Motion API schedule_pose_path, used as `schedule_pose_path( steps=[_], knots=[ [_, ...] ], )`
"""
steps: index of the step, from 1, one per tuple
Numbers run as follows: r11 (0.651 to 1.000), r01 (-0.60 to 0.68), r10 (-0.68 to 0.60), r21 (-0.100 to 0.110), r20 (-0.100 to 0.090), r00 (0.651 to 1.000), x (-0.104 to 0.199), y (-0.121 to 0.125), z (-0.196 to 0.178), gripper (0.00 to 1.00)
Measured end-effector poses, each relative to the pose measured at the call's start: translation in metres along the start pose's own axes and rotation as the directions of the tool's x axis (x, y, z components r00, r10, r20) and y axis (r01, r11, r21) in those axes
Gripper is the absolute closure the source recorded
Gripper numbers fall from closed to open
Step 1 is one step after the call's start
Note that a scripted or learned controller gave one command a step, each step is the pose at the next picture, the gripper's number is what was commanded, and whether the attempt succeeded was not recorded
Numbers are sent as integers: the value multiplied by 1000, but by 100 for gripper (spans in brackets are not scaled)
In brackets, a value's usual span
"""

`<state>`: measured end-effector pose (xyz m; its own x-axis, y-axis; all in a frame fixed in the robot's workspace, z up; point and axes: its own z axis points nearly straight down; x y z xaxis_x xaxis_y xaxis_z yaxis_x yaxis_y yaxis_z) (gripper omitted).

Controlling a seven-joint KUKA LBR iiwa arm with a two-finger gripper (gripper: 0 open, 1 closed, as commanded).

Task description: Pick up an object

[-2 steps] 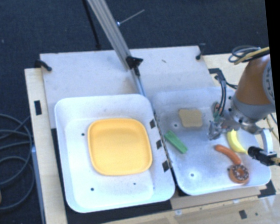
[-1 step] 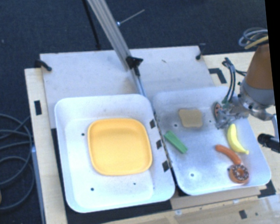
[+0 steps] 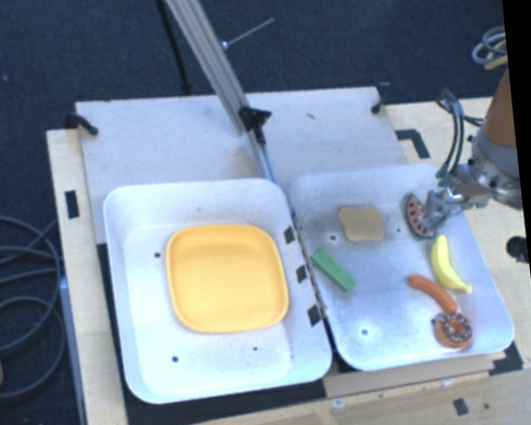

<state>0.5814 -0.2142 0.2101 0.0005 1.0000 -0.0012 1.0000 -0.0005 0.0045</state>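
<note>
Nearest the camera, in the right bin [image 3: 339, 194]: a doughnut [image 3: 453, 329] by the near right corner, with a sausage [image 3: 433, 292] just beyond it and a banana [image 3: 448, 265] beside that. Farther left, a green block [image 3: 333, 270] near the bin's left wall and a tan sponge [image 3: 362, 223] toward the far side. In the left bin [image 3: 130, 268], a yellow plate [image 3: 226, 277]. At the right bin's far right edge, the gripper [image 3: 439, 204], low beside a watermelon slice [image 3: 417, 215]. Fingers: cannot tell whether released or clenched, and nothing seen between them. Probably the approach step, nothing lifted yet. Next move, likely: centre over the slice, descend, close, lift. Risk: bin wall close by.
</note>
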Motion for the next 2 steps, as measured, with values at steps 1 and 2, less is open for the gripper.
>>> schedule_pose_path(
  steps=[1, 2],
  knots=[
    [1000, 0, 0, 0, 0, 1000, -1, 1, -35, 100],
    [1000, 4, -4, 3, -2, 1000, 44, 10, -41, 100]
  ],
)
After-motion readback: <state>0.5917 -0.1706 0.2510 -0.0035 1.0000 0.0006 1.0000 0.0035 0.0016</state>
